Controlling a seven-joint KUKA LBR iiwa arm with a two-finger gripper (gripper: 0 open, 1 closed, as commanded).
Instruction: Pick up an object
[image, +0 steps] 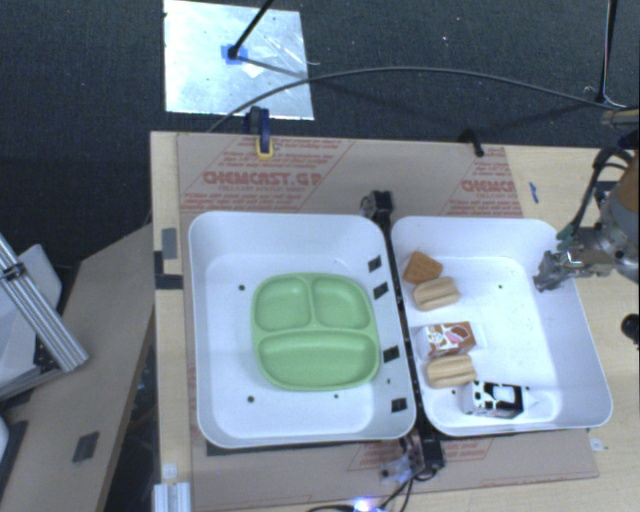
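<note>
The right bin holds several small items along its left side: an orange-brown wedge, a tan bread roll, a brown and white packet, a second tan roll and a black and white item near the front wall. My gripper hangs at the right bin's far right rim, well away from all of them. Nothing is visible between its fingers.
The left bin carries a green three-part plate. Black clips line the divider between the bins. A cable arcs across the back of the bench, and a blue and yellow clamp stands at the bench's far edge.
</note>
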